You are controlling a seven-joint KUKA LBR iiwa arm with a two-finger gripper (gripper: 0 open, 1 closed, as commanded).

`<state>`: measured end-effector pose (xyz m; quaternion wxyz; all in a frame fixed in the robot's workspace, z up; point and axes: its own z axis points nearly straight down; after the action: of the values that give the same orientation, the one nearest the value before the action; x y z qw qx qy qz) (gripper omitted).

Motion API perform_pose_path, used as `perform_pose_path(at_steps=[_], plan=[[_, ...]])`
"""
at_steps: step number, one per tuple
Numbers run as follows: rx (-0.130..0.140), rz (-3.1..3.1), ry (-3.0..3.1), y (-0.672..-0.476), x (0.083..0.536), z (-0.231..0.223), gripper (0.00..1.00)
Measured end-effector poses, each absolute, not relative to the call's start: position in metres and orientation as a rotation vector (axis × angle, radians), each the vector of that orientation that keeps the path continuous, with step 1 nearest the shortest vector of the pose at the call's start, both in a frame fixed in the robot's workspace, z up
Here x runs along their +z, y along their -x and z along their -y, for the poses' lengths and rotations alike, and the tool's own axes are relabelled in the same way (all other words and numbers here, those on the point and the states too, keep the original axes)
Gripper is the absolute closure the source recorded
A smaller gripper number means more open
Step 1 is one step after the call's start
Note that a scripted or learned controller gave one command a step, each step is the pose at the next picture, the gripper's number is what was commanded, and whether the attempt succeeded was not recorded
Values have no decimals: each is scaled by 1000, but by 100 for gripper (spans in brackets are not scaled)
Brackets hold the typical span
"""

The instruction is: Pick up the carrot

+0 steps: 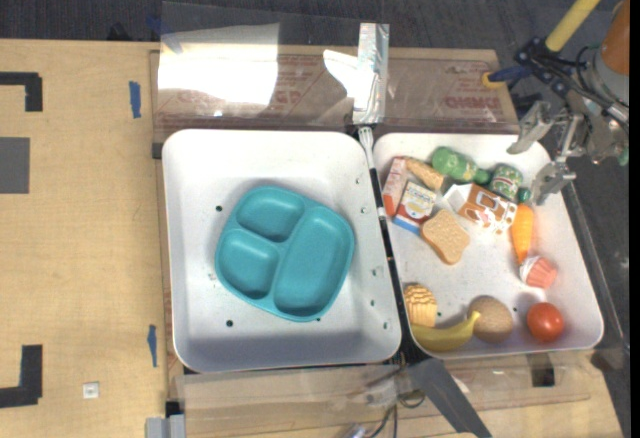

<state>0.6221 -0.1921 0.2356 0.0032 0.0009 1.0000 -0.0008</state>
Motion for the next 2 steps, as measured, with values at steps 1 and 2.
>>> perform_pose_path(at_steps=[1,2], plan=[[-8,-3114,268,-613,131,200,0],[-1,-3130,3,-603,106,205,0]])
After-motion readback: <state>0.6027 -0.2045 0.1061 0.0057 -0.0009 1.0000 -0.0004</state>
